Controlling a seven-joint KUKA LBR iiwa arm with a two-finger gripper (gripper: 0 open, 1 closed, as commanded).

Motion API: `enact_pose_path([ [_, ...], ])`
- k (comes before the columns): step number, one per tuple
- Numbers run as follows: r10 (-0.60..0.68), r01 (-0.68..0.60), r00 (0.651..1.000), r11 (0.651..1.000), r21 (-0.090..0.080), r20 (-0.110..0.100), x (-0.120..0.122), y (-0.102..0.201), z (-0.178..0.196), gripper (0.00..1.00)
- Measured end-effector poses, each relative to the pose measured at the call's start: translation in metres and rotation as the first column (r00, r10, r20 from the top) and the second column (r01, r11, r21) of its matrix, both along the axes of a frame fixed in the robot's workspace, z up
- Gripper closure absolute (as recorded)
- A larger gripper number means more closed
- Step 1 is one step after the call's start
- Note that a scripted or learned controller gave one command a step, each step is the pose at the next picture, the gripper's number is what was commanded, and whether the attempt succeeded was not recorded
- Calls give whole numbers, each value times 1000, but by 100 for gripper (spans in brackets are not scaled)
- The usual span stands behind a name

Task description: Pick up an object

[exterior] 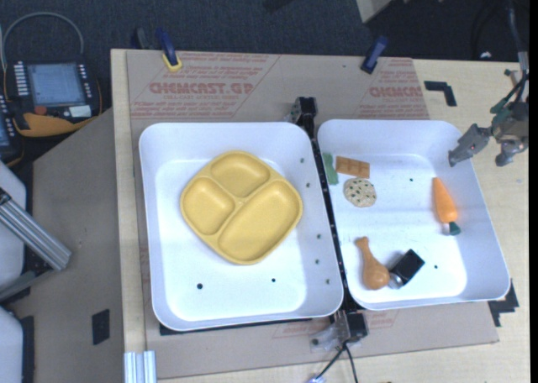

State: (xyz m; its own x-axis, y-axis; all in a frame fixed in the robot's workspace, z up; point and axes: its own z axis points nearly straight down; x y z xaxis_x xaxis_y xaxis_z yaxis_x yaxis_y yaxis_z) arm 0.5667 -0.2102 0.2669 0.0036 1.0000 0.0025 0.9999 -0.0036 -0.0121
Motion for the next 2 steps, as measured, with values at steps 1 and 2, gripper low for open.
enact_pose_path([
  [1, 4, -4, 1000, 1000, -3, 12, 2, 1, 7, 0],
  [2, 4, -4, 1000, 1000, -1, 7, 0, 11, -43, 0],
])
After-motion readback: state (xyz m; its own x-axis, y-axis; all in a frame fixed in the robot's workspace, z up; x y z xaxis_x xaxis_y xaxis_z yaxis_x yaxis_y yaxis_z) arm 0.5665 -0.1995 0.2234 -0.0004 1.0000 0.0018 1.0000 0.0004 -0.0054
